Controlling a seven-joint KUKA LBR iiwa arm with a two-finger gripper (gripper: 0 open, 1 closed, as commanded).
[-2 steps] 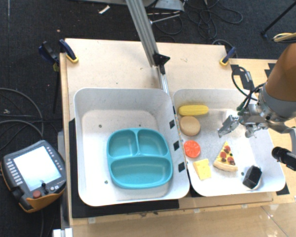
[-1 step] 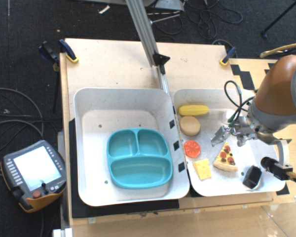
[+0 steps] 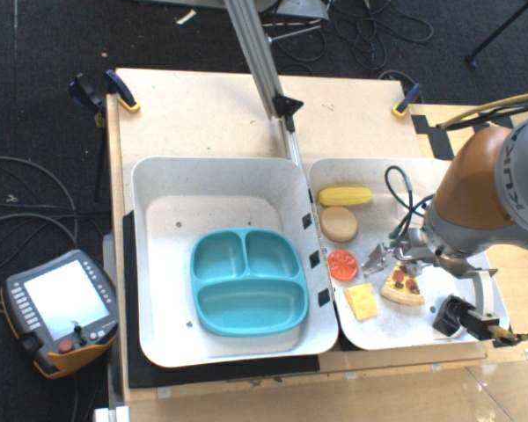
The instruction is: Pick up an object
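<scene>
In the right bin I count five toy food pieces. A yellow corn cob (image 3: pixel 344 196) lies flat, lengthwise across the far part. Just beside it, nearer me, sits a round tan bun (image 3: pixel 339 224). A red tomato slice (image 3: pixel 342 265) lies flat below the bun, near the bin's left wall. A yellow cheese wedge (image 3: pixel 362 302) rests nearest the front. A pizza slice (image 3: pixel 402 287) lies right of the cheese.

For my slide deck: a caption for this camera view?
Gripper hovers beside a pizza slice in the right white bin.
</scene>
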